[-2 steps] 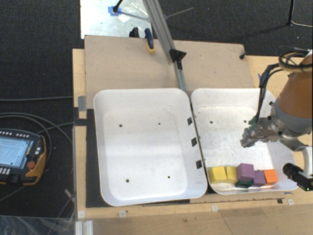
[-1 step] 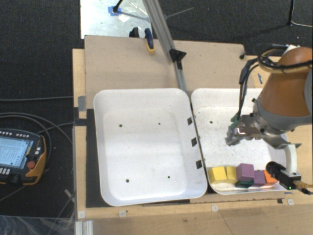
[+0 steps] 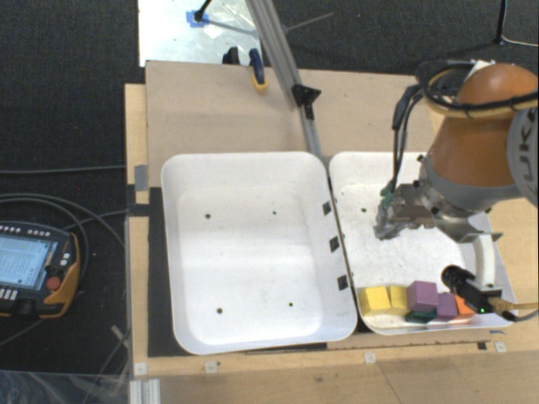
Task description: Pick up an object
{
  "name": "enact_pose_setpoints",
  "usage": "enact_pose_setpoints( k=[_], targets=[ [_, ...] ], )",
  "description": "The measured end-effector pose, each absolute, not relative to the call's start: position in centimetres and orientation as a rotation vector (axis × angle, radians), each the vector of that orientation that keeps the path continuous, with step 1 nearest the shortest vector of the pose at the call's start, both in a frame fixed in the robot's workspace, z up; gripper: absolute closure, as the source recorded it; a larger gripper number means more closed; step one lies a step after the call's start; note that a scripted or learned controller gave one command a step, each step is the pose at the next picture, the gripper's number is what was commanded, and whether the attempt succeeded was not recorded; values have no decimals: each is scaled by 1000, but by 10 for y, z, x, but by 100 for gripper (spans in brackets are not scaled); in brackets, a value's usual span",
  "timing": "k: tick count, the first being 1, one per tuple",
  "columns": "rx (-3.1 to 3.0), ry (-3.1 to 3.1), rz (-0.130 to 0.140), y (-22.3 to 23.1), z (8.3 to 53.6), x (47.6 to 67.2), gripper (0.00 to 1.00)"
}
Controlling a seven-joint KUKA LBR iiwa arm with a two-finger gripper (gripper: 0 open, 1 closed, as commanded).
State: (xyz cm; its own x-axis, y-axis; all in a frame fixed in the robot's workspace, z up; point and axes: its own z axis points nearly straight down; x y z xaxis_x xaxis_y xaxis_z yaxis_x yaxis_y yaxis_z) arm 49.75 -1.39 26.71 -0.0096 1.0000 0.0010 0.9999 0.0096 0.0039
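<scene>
Yellow block [image 3: 383, 300], purple block [image 3: 423, 294] and neighbours clustered against right bin's [image 3: 362, 183] near wall, below and right of gripper [image 3: 389, 223]. Gripper state impossible to tell. Probably light, rigid, foam-like; best pinched across flat opposite faces.

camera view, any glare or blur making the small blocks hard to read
Camera view: even lighting, soft shadows; the two shallow white plastic bins look bright but not blown out; the yellow foam block and purple block are sharp enough, the dark gripper is murky; glare on the pale floor patch.
</scene>
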Motion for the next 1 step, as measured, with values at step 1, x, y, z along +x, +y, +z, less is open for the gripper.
enact_pose_setpoints(
  k=[1],
  targets=[
    [2212,2228,4,-10,268,522,100]
  ],
)
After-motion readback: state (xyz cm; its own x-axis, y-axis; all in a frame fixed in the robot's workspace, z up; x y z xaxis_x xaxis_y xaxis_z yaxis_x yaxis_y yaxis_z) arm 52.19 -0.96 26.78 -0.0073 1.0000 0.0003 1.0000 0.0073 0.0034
